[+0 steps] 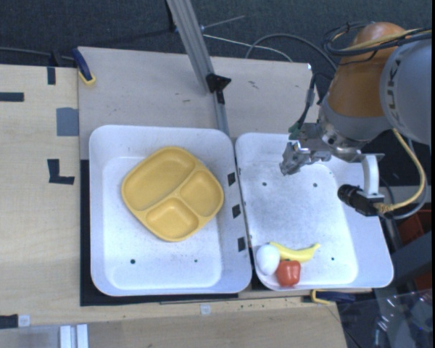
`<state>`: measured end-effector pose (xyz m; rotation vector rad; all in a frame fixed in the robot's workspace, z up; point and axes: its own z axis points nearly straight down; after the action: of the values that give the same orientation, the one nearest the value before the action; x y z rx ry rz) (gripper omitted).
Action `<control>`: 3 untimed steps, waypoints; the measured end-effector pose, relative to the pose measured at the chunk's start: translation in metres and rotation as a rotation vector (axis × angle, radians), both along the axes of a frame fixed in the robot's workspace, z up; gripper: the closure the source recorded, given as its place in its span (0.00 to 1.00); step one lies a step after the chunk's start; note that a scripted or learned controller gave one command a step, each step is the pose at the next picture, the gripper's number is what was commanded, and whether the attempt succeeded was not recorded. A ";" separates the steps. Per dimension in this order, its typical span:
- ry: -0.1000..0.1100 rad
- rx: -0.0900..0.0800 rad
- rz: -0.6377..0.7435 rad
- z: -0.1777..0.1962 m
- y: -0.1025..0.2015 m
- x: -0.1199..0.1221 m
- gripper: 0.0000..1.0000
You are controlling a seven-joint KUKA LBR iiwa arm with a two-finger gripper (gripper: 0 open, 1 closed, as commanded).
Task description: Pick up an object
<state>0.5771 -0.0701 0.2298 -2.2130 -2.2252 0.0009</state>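
Observation:
A yellow banana (297, 251), a white egg-like ball (266, 259) and a red pepper-like piece (289, 272) lie bunched at the near edge of the right bin (326, 216). My gripper (293, 159) hangs over the far part of that bin, well away from the three objects. Nothing shows between its tips. The grey arm with its orange band (362, 71) comes in from the right.
The left bin (109, 216) holds a yellow divided plate (172, 192). A metal pole (196, 42) slants down to the gap between the bins. Cables run behind the right bin. A black part (355, 198) sticks out by the arm over the bin's right side.

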 end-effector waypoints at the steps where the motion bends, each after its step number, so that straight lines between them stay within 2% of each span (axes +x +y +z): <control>1: 0.002 -0.001 0.000 -0.011 0.052 -0.022 1.00; 3: 0.002 -0.001 0.000 -0.014 0.137 -0.059 1.00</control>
<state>0.5178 0.0671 0.2156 -2.2123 -2.2253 0.0038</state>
